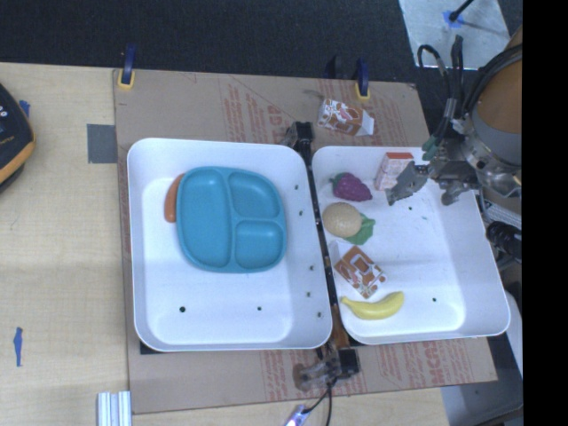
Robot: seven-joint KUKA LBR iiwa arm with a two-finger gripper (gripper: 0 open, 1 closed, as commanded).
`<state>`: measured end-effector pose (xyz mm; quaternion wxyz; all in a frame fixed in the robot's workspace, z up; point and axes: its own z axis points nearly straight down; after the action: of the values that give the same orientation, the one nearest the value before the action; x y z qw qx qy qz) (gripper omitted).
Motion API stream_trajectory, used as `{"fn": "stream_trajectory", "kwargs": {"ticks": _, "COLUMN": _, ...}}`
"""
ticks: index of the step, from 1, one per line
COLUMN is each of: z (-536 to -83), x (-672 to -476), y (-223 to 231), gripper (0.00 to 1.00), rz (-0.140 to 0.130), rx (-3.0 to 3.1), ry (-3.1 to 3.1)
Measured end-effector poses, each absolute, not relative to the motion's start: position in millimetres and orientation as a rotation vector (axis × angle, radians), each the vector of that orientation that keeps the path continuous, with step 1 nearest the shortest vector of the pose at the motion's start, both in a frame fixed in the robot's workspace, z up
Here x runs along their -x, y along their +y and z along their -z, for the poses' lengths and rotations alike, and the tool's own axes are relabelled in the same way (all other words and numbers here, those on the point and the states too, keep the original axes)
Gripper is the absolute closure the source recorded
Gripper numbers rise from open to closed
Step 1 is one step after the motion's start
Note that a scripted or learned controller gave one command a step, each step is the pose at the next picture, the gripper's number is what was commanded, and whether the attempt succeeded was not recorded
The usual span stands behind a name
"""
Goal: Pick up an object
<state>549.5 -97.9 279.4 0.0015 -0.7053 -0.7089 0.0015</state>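
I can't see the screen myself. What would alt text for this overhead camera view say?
A robot arm's gripper hovers over the right bin, which holds a pink carton, purple grapes, a beige round item on a green leaf, a red-and-white packet and a banana. The left bin holds a blue divided plate over an orange item.

Red lettering is running along the cardboard sheet (257,105) under the bins, but it is showing too small and faint to make out. Printing is also showing on the small red-and-white packets (359,272), and none of it is reading clearly.
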Motion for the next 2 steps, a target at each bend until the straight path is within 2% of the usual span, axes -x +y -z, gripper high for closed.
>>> {"fn": "stream_trajectory", "kwargs": {"ticks": 1, "z": -118, "x": -597.4, "y": -112, "gripper": 0.00, "rz": -0.009, "rx": 2.213, "ry": -2.224}}
{"fn": "stream_trajectory", "kwargs": {"ticks": 2, "z": -92, "x": -656.0, "y": -102, "gripper": 0.00, "rz": -0.006, "rx": 2.214, "ry": -2.225}}
